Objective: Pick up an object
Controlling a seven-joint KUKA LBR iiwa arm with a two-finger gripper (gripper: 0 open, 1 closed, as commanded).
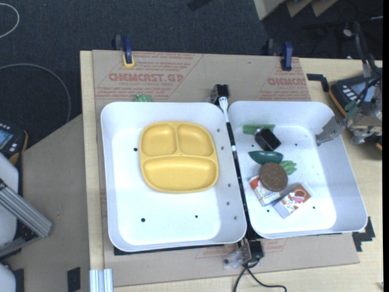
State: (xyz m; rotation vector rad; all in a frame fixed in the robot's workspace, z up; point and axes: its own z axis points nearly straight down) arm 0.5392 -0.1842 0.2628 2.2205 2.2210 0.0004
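The left bin [115,181] holds a yellow plate [179,157] near its centre. In the right bin [340,181], a black block [266,140], a brown disc [273,177] and small packets [292,201] lie toward 8 o'clock. The tool [331,129] hovers at 2 o'clock, apart from them; whether it is open, I cannot tell. Nothing is lifted yet, I judge.

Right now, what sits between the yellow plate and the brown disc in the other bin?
In the camera view, between the yellow plate and the brown disc lie bare floor of the left bin and the two bins' adjoining rims; no loose object.
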